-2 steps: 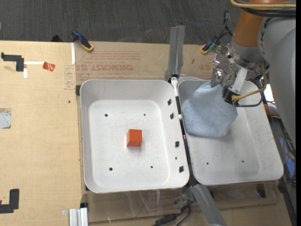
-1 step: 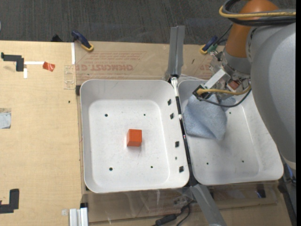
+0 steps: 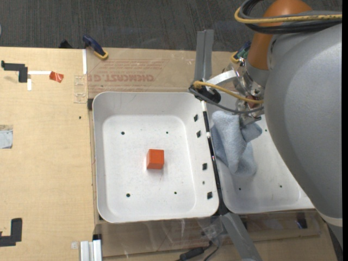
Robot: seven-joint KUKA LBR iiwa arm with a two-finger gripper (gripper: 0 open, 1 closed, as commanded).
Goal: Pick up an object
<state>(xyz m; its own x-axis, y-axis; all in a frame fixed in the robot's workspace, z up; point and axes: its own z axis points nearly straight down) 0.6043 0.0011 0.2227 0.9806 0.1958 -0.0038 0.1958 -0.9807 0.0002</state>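
1. Cloth (image 3: 232, 145) (pale blue-grey, crumpled) is seen hanging in the right bin (image 3: 272, 197), close to that bin's left wall and toward its far edge, with its top gathered up under the pincer (image 3: 251, 115).
2. The pincer appears pinched on the cloth's upper fold, the lower folds trailing down to the bin floor (or nearly so; contact cannot be told).
3. The grasp is judged made and the lift partly done; clearing the cloth from the bin is what is left.
4. An orange block (image 3: 155, 159) is left lying near the middle of the left bin (image 3: 109, 194).
5. Both bins are carried on a brown counter (image 3: 43, 145), with dark floor beyond its far edge.
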